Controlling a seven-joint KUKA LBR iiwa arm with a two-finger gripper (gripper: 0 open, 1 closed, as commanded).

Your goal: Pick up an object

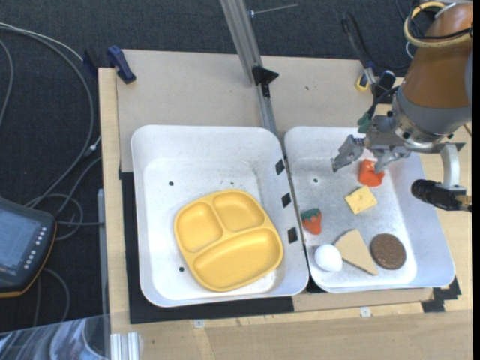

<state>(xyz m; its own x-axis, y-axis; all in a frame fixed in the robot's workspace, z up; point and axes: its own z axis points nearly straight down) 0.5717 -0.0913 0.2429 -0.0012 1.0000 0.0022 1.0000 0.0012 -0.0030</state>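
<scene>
Orange toy piece [370, 174] sits under the tool [367, 154], whose spread fingers grip nothing; no writing legible.

Hand [365, 158] over rt bin [420, 272], just above orange toy [370, 175].

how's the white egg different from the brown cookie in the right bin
Colour: the white egg is plain white, and the brown cookie is dark brown. Shape: the egg looks rounded and domed, while the cookie looks like a flat disc. Place: the egg lies near the bin's left wall, left of the tan wedge; the cookie lies right of that wedge. Both sit at the near end of the right bin.
</scene>
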